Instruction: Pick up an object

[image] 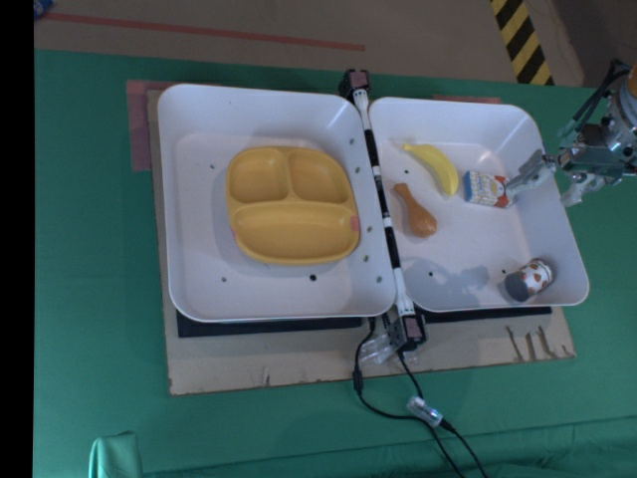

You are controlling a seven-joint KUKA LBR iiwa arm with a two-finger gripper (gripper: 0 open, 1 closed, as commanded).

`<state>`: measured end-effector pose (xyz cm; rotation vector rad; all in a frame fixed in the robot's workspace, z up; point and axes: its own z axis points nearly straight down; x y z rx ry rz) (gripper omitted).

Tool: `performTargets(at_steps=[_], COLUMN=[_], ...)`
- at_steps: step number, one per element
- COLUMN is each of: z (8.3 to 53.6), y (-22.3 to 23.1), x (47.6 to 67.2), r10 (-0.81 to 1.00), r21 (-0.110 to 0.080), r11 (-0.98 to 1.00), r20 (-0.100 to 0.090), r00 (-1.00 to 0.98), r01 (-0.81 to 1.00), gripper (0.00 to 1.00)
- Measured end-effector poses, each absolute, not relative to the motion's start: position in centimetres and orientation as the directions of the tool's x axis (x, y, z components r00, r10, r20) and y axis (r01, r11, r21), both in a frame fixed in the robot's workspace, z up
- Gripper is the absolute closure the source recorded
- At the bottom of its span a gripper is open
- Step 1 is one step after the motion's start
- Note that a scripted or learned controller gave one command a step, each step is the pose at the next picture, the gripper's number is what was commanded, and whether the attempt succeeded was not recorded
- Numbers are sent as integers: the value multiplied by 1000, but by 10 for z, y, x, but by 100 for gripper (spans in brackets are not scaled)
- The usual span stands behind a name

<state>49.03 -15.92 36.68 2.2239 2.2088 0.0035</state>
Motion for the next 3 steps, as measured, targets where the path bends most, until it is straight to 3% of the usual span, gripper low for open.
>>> performTargets(at_steps=[1, 2, 3], z=[276, 192, 187], y=[-187, -164, -155], x=[523, 566, 629], r10=[1000, 1000, 1000], r21=[6, 11, 16], r11=[-8, -6, -4], r20=[-5, -6, -7], r00=[8, 6, 4], r01=[1000, 1000, 1000], gripper=[0, 0, 0])
